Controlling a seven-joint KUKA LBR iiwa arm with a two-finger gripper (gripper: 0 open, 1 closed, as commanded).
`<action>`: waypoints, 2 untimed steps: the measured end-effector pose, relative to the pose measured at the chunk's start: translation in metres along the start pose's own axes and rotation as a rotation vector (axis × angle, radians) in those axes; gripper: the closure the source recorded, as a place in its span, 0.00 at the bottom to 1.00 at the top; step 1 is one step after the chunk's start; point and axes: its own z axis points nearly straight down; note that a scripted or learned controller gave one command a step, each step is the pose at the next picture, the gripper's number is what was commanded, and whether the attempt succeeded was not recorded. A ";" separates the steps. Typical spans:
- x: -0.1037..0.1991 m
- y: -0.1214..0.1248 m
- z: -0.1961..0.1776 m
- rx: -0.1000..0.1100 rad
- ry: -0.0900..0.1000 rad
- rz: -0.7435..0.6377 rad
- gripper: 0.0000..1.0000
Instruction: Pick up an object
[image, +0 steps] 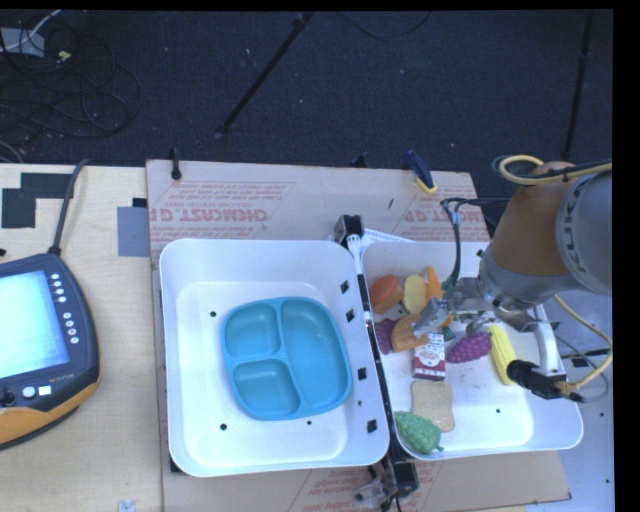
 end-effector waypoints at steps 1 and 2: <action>0.000 0.058 0.036 -0.011 -0.004 0.003 0.00; -0.002 0.057 0.023 -0.011 -0.005 0.007 1.00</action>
